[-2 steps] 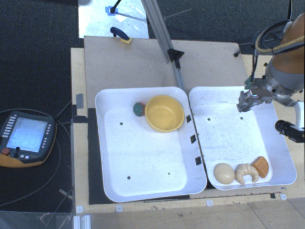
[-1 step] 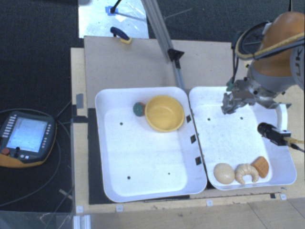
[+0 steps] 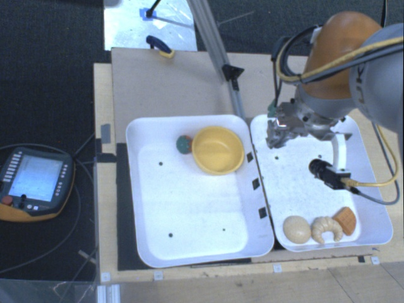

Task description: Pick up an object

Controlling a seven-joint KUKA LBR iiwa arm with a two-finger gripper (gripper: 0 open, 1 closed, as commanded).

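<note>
Gripper over right bin near its top-left corner; can't tell jaw state. Roll, croissant, wedge along bottom edge, touching. Likely light, soft; grip roll across its middle

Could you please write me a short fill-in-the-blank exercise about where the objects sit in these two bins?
1. The yellow bowl sits in the ____ bin.
2. Touching the bowl's left side is a small ____ ball.
3. The croissant lies between the pale round bun and an ____ wedge.
4. The claw hovers over the ____ bin.

Missing words: left; green; orange; right
</note>
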